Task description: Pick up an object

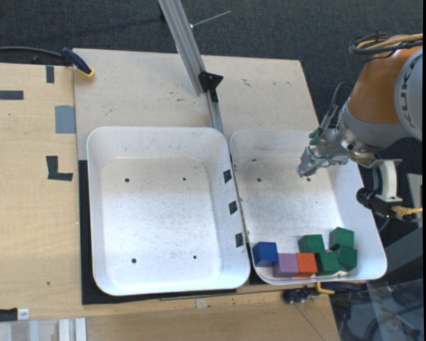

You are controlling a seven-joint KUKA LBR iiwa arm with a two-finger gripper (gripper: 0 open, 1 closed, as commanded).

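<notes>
The one piece of lettering stands on the arm (401,84) at the right edge: dark letters on its grey shell, beside the orange band. They are cut off by the frame, and only what looks like a "U" and part of a "K" can be made out. Nothing else carries readable text, numbers or signs.

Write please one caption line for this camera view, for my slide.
KUKA arm's gripper above right bin; blue block, purple block, orange block, green blocks clustered at near edge.
</notes>
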